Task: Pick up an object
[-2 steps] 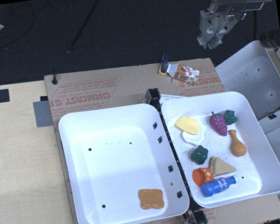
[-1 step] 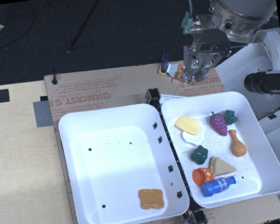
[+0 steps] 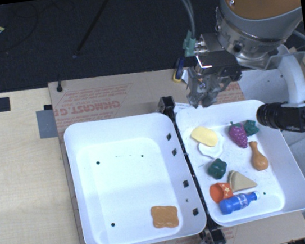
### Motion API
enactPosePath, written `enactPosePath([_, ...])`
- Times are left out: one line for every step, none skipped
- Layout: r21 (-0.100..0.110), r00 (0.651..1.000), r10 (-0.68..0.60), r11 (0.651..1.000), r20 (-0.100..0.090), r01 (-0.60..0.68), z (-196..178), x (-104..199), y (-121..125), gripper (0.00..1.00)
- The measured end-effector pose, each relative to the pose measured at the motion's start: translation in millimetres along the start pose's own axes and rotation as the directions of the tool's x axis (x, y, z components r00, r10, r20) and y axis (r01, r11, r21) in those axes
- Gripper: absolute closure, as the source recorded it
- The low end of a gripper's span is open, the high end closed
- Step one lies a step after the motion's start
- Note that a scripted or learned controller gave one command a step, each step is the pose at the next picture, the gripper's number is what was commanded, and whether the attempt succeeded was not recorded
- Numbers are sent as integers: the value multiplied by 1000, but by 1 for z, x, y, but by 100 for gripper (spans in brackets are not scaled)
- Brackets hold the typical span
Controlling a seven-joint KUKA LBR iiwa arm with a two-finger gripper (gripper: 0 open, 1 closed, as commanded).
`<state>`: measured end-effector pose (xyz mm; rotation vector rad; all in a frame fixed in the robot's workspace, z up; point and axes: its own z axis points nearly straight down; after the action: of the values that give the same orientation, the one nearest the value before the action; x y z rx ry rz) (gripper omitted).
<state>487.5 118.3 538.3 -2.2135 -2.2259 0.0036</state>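
My gripper hangs above the back edge of the right bin, its fingers pointing down over the rim, with nothing seen between them. Below it in that bin lie a yellow lemon-like piece on a white piece, a purple grape bunch, a teal item, an orange drumstick shape, a dark green pepper, a tan wedge, a red-orange item and a blue bottle. A tan bread-like piece lies in the left bin.
A black clip row joins the two bins along the middle. A black cylinder juts in over the right bin's far right edge. Cardboard lies under the bins, on a wooden bench.
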Motion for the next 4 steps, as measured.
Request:
enactPosePath([1,1000,-9,1000,-1,9,2,130,-13,100])
enactPosePath([1,1000,2,1000,2,-2,1,123,-11,0])
enactPosePath([4,1000,-1,1000,3,1,-8,124,-12,100])
enactPosePath([5,1000,-1,1000,3,1,-8,124,-12,0])
